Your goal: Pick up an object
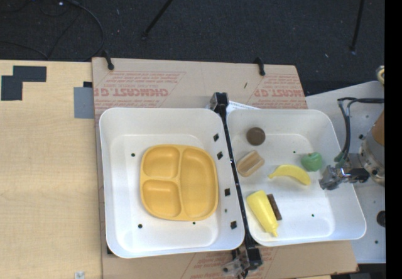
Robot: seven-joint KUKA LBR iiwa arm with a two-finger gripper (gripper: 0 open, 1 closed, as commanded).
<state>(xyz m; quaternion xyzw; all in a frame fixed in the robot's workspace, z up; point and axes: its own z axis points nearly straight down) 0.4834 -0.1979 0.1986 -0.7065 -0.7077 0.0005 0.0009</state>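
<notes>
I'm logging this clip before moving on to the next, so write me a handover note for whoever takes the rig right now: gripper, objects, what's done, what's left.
Gripper: at the right bin's right rim, holding nothing visible; its opening is too small to judge.
Right bin: round brown disc, tan bread-like block, yellow toy banana, small green round toy, yellow squeeze bottle with a dark piece beside it.
Left bin: yellow compartment plate.
Done: nothing lifted yet.
Left: choose an object, grasp it, lift it. The green toy lies nearest.
</notes>
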